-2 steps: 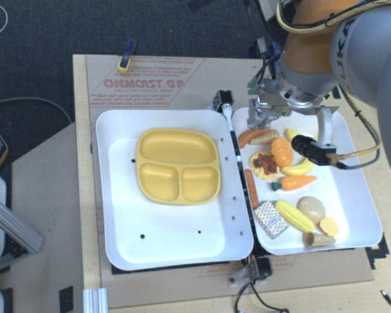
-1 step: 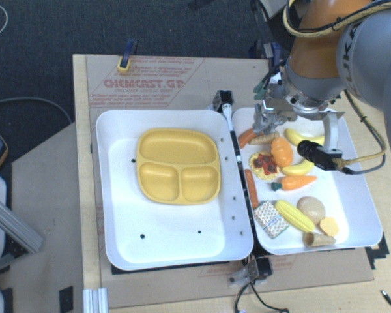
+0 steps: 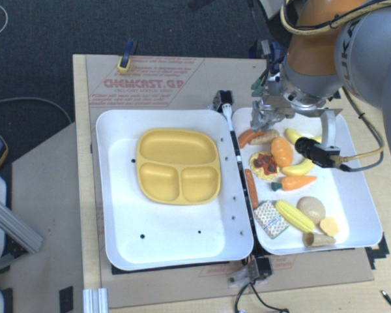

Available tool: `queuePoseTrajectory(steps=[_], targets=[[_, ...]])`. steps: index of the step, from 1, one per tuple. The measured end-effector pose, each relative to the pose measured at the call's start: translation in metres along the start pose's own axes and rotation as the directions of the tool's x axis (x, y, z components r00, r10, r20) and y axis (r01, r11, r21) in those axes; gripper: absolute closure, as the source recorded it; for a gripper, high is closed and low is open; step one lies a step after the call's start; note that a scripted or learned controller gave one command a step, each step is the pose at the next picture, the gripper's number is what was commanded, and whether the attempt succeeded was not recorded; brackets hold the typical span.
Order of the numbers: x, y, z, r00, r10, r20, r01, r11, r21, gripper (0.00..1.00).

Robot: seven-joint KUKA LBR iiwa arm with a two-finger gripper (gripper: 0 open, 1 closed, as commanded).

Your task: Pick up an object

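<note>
Your gripper (image 3: 266, 119) hangs over the sausage (image 3: 255, 136) at the right bin's (image 3: 358, 194) far end; nothing lifted yet.

Right bin (image 3: 362, 204): heap of toy food. Banana (image 3: 298, 168), carrot (image 3: 294, 182), corn cob (image 3: 294, 216), potato (image 3: 311, 208), orange piece (image 3: 281, 152), pizza slice (image 3: 265, 164), sausage (image 3: 250, 188), checkered packet (image 3: 271, 219).

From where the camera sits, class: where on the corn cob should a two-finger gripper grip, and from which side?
Probably the middle of the corn cob, from above, fingers across its narrow width. It lies flat and diagonal, with the checkered packet and the potato alongside.
</note>
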State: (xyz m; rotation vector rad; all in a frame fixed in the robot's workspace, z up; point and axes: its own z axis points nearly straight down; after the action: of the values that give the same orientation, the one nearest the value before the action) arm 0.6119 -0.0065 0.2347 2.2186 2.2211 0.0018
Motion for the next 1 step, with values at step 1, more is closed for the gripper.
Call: queuePoseTrajectory(steps=[1], targets=[[0.0043, 0.0045, 0.0005, 1.000, 0.001, 0.001, -0.001, 1.000, 0.000, 1.00]])
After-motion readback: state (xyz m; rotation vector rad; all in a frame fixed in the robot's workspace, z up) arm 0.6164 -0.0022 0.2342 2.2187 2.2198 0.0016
